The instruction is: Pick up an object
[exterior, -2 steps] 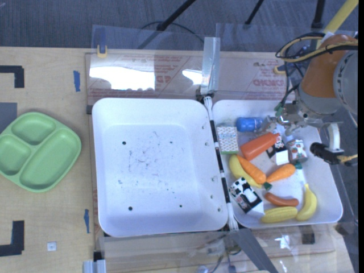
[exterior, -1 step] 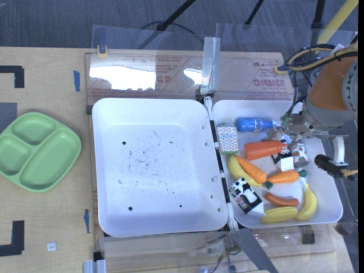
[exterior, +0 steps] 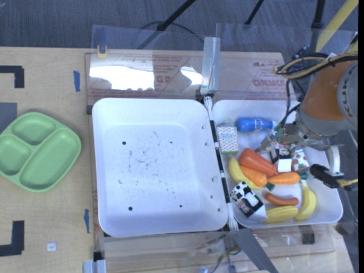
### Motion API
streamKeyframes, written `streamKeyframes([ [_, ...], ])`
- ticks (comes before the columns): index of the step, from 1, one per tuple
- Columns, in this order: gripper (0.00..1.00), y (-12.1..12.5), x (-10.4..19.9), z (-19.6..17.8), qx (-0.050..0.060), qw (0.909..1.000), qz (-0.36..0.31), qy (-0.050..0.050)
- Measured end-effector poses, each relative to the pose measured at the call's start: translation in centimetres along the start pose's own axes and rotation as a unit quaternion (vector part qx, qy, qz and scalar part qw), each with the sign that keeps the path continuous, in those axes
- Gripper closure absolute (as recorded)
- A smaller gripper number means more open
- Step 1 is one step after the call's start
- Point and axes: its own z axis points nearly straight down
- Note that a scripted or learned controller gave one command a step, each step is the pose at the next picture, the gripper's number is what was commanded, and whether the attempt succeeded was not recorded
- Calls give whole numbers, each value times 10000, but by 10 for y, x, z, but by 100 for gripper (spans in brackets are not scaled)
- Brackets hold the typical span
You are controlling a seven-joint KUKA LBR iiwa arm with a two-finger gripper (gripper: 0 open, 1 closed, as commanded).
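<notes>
Arm point(exterior: 330, 95) reaches into right bin point(exterior: 333, 212); gripper point(exterior: 284, 152) sits low over carrots point(exterior: 259, 166) & sausage point(exterior: 281, 199). Can't tell its grip state. Left bin point(exterior: 108, 118) beside it.

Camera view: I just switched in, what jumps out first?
The right bin is crowded with toys: orange carrots, a blue bottle, yellow bananas, with the gripper down among them. A green divided plate lies on the bench at far left.
</notes>
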Motion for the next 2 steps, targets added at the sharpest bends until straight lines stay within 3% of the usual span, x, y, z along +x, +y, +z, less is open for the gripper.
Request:
streamKeyframes([
  [1, 100, 1, -1, -10, -17, 10000, 12, -3],
  [2, 100, 28, 88, -117, 20, 9998, 193, 4],
])
